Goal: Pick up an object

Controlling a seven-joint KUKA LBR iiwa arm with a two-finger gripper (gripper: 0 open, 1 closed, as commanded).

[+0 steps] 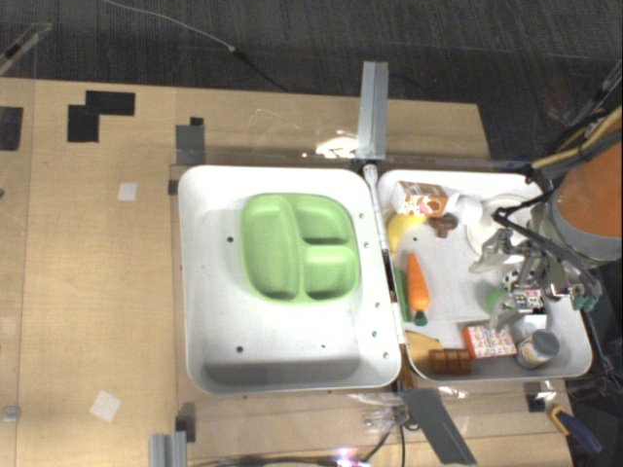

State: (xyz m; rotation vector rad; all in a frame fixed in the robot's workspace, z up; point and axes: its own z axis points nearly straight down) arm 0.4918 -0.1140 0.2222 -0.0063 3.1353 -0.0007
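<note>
The right bin (458, 290) holds several small objects. An orange carrot (417, 285) lies by its left wall, below a yellow fruit (402, 230) and a small orange-and-white carton (421, 200). A brown bar (450, 361), a red box (487, 341) and a grey can (535, 346) sit along the near edge. A white cup (477, 217) lies near the back. My gripper (514, 278) hangs low over the right side of this bin, just above the red box and the can, with cables around it.
The left bin (209, 290) holds a green divided tray (297, 246). A thin green item (399, 298) lies against the wall between the bins. The arm's orange band (594, 197) covers the right bin's far right corner. Metal posts stand at the bins' shared edge.
</note>
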